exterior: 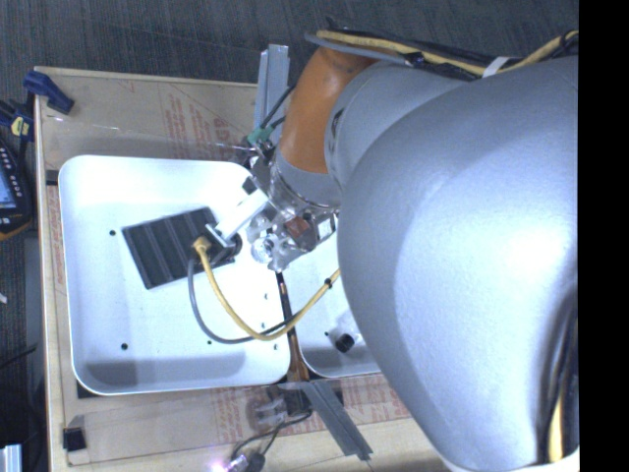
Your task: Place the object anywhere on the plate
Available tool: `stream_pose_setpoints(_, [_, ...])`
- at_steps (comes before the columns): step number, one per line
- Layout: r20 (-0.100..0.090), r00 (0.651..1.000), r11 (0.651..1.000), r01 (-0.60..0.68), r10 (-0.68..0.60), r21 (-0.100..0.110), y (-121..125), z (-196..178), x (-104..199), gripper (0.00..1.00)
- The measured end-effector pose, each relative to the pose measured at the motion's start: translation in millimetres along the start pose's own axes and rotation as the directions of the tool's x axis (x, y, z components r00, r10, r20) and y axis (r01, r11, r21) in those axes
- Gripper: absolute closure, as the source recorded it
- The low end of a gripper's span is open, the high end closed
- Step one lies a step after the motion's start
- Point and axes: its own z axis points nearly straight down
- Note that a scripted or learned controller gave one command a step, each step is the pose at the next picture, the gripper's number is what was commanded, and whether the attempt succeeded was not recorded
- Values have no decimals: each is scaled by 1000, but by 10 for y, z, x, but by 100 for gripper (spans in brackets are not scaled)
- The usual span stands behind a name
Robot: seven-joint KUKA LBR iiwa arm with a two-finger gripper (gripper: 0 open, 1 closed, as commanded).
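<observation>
From above and at a slant, we look down on a wooden bench with two shallow white bins. The left bin [147, 337] takes up the left half of the scene. A dark ribbed slab [169, 248] lies flat on its floor, slightly skewed and towards the far side. Being low and flat, it is, we judge, what the task calls the plate.

Just right of the slab, over the right part of the same bin, hangs the gripper [270, 244]. It points down and left towards the slab's right edge. We cannot tell whether it is open or closed, and we see nothing held in it. We judge that its place beside the slab suits a set-down there.

Further right, a corner of the right bin [329, 364] shows at the near side. In it sits a small dark item [344, 342], possibly the object to be moved, though it is too small to be sure. The grey arm [462, 224], with its orange band, covers the rest of that bin.
</observation>
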Motion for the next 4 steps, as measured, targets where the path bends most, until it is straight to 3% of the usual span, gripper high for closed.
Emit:
stream_pose_setpoints(1, [-5, 964, 964, -267, 267, -4, 95, 381, 635, 100])
stream_pose_setpoints(2, [-7, 964, 964, -266, 266, -4, -489, -7, 1174, 100])
stream_pose_setpoints(3, [-7, 964, 964, -266, 266, -5, -487, -3, 1173, 0])
stream_pose_setpoints(4, [-3, 986, 986, -167, 167, -1, 417, -647, 899, 0])
